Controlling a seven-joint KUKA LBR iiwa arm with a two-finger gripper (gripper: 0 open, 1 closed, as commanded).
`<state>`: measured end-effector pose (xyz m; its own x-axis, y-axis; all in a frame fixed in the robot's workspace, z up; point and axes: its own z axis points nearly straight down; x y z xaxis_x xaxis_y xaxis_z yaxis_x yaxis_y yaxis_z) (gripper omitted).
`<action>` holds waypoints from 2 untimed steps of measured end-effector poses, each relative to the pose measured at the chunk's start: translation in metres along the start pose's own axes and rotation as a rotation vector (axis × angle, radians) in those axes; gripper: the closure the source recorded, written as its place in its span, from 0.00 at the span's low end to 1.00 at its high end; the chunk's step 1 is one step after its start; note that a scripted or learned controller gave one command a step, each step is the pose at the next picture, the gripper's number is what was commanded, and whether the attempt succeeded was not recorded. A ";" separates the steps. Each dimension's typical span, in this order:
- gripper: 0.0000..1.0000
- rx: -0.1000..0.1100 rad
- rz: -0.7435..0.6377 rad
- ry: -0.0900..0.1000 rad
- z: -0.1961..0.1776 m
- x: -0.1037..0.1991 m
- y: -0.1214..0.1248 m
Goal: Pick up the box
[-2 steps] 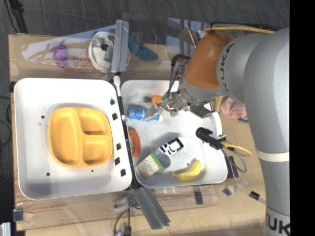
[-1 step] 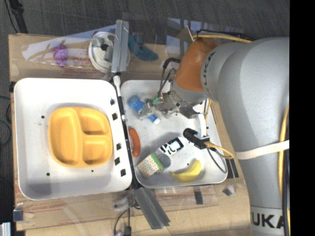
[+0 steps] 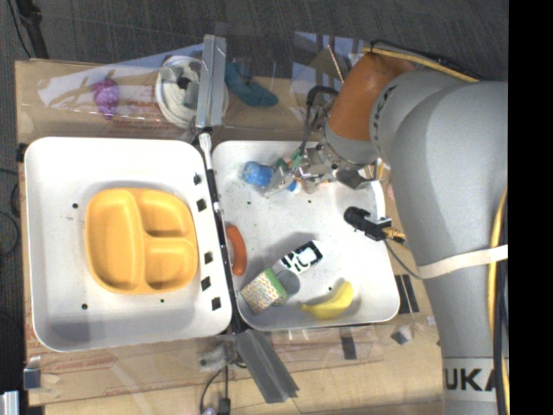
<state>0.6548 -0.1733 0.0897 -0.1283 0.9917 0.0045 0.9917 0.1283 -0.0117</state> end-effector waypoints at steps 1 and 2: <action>1.00 0.003 -0.008 0.000 -0.009 0.002 0.000; 0.00 0.008 -0.009 0.004 -0.009 0.003 0.000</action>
<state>0.6542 -0.1700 0.0985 -0.1369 0.9905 0.0090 0.9904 0.1370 -0.0199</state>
